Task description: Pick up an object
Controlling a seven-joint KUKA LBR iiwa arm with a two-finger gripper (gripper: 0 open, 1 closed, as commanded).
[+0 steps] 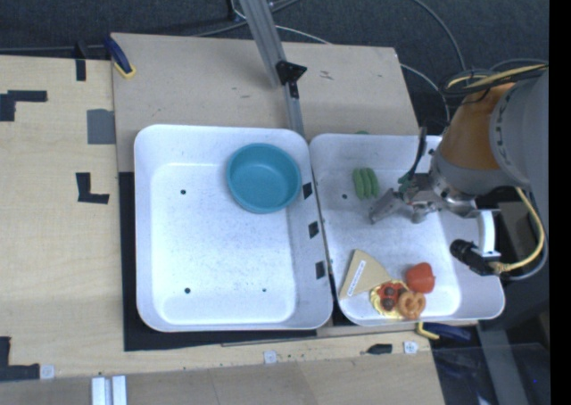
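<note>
- Here, the arm (486,140) reaches in from three o'clock, grey with an orange band above the wrist, and hangs over the right bin (446,305).
- The gripper (385,210) sits low over the middle of that bin, its dark fingers pointing toward nine o'clock.
- Whether the jaws are apart or closed I cannot tell; the tips blur into one dark wedge, and nothing shows between them.
- A green piece (364,183) lies just beside the fingertips, at about eleven o'clock from them, apart from them.
- At six o'clock in the right bin rests a tan wedge (359,272).
- Near the wedge, toward four o'clock from it, lies a round toy with red and orange spots (397,299).
- A red piece (421,276) sits touching that toy at its one o'clock side.
- The left bin (178,243) holds a blue bowl (263,177), upright, at the bin's one o'clock corner.
- The two bins stand side by side, rims touching.
</note>
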